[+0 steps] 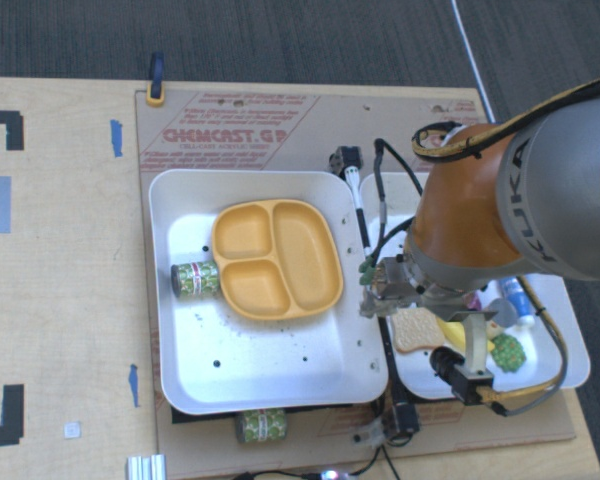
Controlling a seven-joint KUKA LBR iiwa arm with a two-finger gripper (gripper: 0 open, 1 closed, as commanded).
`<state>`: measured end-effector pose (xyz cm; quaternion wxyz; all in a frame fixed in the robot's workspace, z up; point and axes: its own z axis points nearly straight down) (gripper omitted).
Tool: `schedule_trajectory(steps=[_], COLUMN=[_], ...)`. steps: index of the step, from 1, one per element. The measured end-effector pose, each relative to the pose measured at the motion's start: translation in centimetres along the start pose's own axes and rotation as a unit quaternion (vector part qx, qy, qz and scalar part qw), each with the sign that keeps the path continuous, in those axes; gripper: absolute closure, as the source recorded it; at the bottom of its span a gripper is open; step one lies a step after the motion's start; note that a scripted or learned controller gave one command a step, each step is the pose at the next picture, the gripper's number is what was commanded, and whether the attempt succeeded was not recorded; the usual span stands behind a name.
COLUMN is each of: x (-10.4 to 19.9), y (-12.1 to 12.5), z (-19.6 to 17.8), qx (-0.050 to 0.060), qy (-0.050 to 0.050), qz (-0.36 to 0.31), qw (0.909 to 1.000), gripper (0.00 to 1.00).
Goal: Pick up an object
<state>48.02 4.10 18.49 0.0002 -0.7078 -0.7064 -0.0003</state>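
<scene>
A yellow three-compartment plate (277,258) lies in the left bin (270,378). A small green-labelled can (195,279) lies on its side against the plate's left edge. In the right bin (570,353) I see a slice of bread (414,330), a yellow item (454,333), a green broccoli-like piece (508,350) and a blue-and-white object (516,301). The arm's orange wrist (465,213) hangs over the right bin and hides the gripper, which points down near the bread.
A second green can (261,426) lies outside the bins on the bench below the left bin. Cables and a black fitting (348,160) run along the gap between the bins. A cardboard sheet (230,128) lies under both bins.
</scene>
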Motion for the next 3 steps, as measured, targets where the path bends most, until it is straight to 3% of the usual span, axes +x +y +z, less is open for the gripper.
schedule_trajectory(steps=[1,2,3], x=[-5.8,-13.6,-7.1], y=[0.0,0.2,3.7], z=[0.0,3.8,0.0], qx=[0.000,0.000,-0.001], qy=[0.000,0.000,0.000], qz=[0.000,0.000,-0.002], qw=[1.0000,1.0000,1.0000], gripper=[1.00,1.00,1.00])
